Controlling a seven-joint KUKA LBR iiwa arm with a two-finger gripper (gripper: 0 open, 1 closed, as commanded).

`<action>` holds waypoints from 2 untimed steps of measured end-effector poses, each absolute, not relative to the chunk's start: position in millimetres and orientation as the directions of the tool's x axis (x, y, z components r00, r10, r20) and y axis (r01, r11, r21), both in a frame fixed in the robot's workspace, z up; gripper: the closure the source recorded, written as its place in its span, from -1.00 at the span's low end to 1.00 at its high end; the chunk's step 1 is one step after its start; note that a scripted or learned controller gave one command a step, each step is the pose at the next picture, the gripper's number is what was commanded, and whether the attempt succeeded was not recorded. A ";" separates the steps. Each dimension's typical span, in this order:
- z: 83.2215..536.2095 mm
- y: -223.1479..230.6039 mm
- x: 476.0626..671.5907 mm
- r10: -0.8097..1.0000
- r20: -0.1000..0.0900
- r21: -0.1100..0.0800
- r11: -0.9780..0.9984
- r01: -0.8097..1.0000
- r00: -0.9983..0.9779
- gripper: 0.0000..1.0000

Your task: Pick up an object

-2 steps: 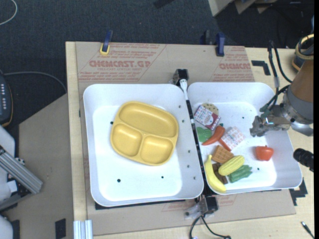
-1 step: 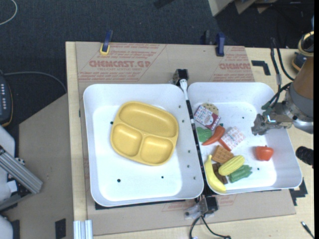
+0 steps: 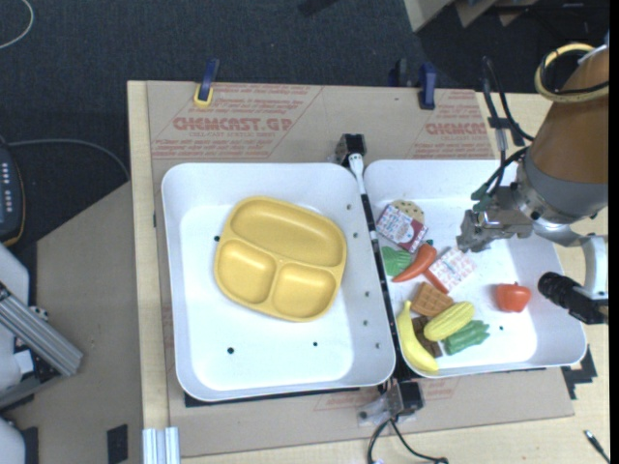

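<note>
- The task's candidates lie heaped in the right bin (image 3: 542, 351): a red-and-white packet (image 3: 399, 223), a carrot (image 3: 418, 262), a wrapped snack (image 3: 453, 269), a waffle piece (image 3: 431, 301), corn (image 3: 449, 320), a banana (image 3: 414, 344) and, set apart, a tomato (image 3: 513, 298).
- The gripper (image 3: 481, 228) hangs just above the wrapped snack, nothing visibly in it; whether it is released or clenched I cannot tell.
- Risk: the toys touch and overlap, so a descent may wedge between two pieces or nudge them aside.
- The round tomato would likely roll away.
- The left bin (image 3: 184, 259) holds a yellow divided plate (image 3: 280, 257) on the table (image 3: 145, 143).
</note>
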State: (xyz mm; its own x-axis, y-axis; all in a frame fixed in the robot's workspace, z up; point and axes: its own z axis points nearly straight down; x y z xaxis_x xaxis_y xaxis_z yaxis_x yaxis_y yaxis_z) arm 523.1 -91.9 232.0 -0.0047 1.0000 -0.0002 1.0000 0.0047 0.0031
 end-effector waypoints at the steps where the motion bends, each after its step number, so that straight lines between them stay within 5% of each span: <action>1: 216.7 -79.5 528.1 1.000 0.001 -0.003 0.002 1.000 -0.002 1.00; 2: 230.2 -80.7 525.8 1.000 -0.001 0.003 0.001 1.000 -0.001 1.00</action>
